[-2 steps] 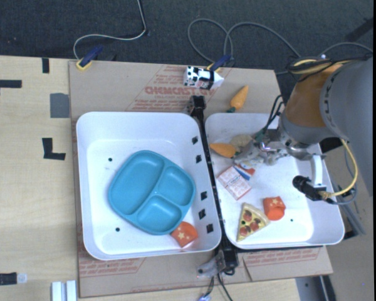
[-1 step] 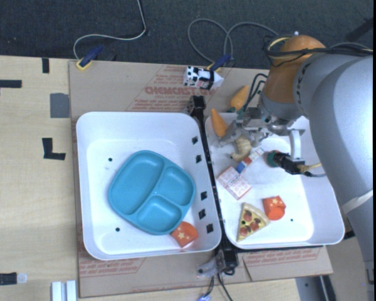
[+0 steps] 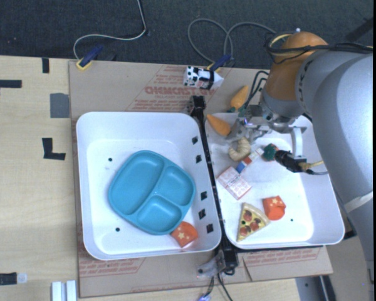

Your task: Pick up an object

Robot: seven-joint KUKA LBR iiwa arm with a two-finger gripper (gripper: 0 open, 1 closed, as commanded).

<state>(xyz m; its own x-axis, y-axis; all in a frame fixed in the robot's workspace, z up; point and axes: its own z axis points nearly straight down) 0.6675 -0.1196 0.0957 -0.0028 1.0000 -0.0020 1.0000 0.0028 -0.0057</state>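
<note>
Beige lumpy toy (image 3: 240, 148) is the one to watch, lying in the right bin (image 3: 323, 221) just beside the gripper (image 3: 249, 128), on its lower side in this view and a touch to the left; nothing can be seen clamped, and whether the gripper is open or closed over it cannot be told from up here, the metal parts blur together. Close on the gripper's left lies an orange wedge (image 3: 219, 125), near the divider between the bins; a second orange piece (image 3: 239, 96) lies above the gripper, by the bin's far rim. Just past the beige toy, further down, there is a small blue and red piece (image 3: 243, 163); a green piece (image 3: 269, 150) lies down and right of the gripper; then comes a pink-and-white box (image 3: 234, 183), its print too small to read. Well below the gripper lie a pizza slice (image 3: 250, 221) and a red chunk (image 3: 274, 207), side by side.

Far to the gripper's left, in the left bin (image 3: 88, 168), rests a blue divided plate (image 3: 151, 192), with an orange-red cube (image 3: 185, 234) at its lower corner.

On writing: the cardboard sheet (image 3: 113, 83) under the bins carries red printed lettering, not sharp enough to read with confidence; a black-and-white patterned block (image 3: 198, 76) sits on it, up and left of the gripper.
</note>
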